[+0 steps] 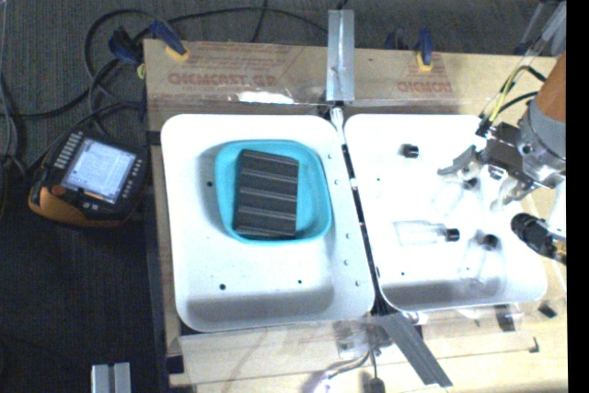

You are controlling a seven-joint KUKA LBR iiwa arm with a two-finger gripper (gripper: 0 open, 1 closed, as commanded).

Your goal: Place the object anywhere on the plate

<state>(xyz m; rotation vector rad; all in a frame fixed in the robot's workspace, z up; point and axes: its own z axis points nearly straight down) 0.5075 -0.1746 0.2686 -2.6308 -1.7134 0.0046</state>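
Grey two-finger gripper [485,182]: jaws spread, holding nothing | arm at frame's right edge over right white bin [433,285] | dark ribbed rectangular block [267,193] lies on blue plate [316,198], left bin [258,299]

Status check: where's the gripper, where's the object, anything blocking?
Gripper over the right bin, near its right side. Dark ridged block lies on the blue plate in the left bin. Small black-capped items in right bin.
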